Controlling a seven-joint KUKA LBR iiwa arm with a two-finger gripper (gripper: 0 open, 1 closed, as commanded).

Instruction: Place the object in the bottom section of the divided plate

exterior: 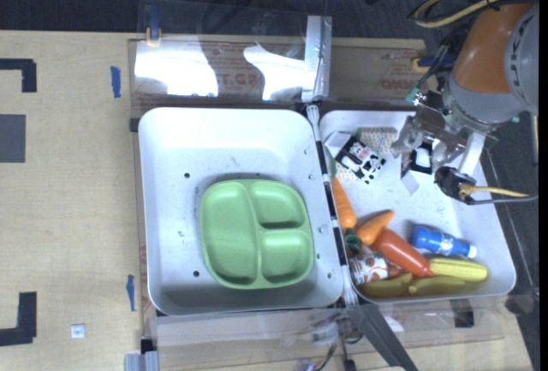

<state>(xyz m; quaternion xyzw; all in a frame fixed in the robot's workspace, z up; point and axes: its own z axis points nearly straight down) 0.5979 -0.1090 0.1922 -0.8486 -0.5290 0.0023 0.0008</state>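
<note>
Left bin (163,189): one green divided plate (255,232), lying flat near the middle, its three sections bare.

Right bin (497,224): a heap of toy food along the near wall — an orange carrot (343,205) against the divider, a second orange piece (374,228) beside it, a red-orange piece (401,254), a yellow corn cob (458,271) lying flat, and a blue bottle (441,242) just behind the corn. A small printed packet (366,268) is half buried under the heap; its label cannot be read. A black-and-white patterned item (360,162) sits near the far left corner, too blurred to identify.

Gripper (425,146): above the far part of the right bin, beside the patterned item — its finger spacing cannot be told, and nothing can be made out in its grasp. The arm (490,61) is cut off at the right edge.
</note>
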